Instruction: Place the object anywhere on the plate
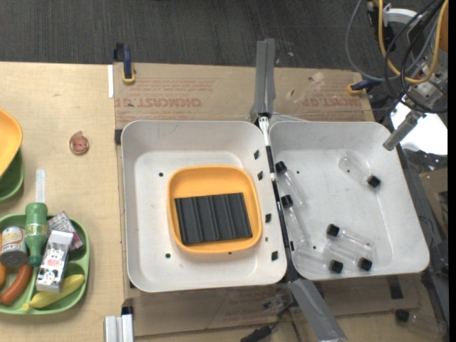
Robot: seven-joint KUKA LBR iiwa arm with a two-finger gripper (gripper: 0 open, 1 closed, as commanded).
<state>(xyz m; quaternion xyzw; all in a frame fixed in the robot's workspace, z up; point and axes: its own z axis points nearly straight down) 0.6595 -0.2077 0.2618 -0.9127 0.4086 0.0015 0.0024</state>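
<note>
Wooden counter [57, 105] at left, carrying a green tray [80, 285] of toy food. Beside it, two white bins, touching along their inner edges: left bin [142, 148], right bin [320, 148]. In the left bin, an orange plate [187, 180] near the middle. On the plate, lying flat and wholly within its rim, a dark grey ribbed slab [213, 217]. Scattered in the right bin, several clear vials [349, 246] with black caps. Over that bin's far right corner, the pincer [397, 132], tilted and well apart from the slab. Wide or narrow: cannot tell.
</note>
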